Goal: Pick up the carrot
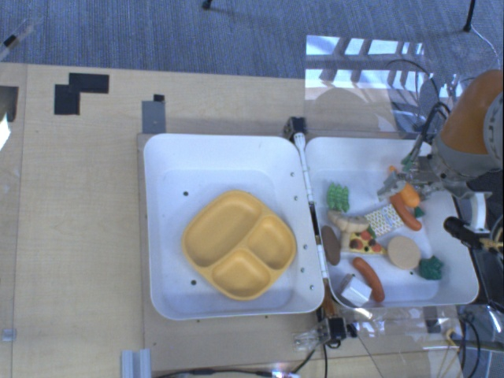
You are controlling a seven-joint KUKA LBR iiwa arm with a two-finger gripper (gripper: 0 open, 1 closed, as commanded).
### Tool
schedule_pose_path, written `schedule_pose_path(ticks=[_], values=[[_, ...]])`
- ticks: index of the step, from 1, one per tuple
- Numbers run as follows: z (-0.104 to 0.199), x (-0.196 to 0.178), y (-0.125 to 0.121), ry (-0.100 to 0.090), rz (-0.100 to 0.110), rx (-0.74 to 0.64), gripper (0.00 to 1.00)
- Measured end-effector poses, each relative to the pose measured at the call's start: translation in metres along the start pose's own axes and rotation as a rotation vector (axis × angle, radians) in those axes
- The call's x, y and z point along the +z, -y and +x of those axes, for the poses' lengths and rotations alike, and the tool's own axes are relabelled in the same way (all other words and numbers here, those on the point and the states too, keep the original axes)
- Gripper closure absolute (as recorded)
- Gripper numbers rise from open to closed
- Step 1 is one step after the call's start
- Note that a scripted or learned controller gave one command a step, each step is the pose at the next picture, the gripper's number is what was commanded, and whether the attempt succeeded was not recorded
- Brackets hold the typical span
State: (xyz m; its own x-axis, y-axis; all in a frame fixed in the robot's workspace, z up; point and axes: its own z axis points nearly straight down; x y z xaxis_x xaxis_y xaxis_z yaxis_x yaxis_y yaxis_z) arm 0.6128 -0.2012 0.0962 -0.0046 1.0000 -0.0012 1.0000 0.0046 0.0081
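Observation:
The carrot (409, 212), orange with a small green tip, lies slanted in the upper right part of the right bin (354, 160). My gripper (409, 184) hangs right over the carrot's upper end, reaching in from the right under the orange-banded wrist. Its fingers look spread, one on each side of that end, and the carrot still rests on the bin floor. The gripper hides part of the carrot's top.
Close to the carrot are a checkered cracker (383, 219), a pizza slice (364, 242), a tan round disc (403, 252) and a broccoli piece (430, 268). A red sausage (368, 278), a brown piece (331, 245) and a green item (338, 197) lie further left. The left bin (169, 179) holds a yellow divided plate (240, 245).

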Motion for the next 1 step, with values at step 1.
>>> schedule_pose_path(ticks=[1], values=[[-0.0009, -0.0215, -0.0063, 0.005, -0.015, -0.006, 1.0]])
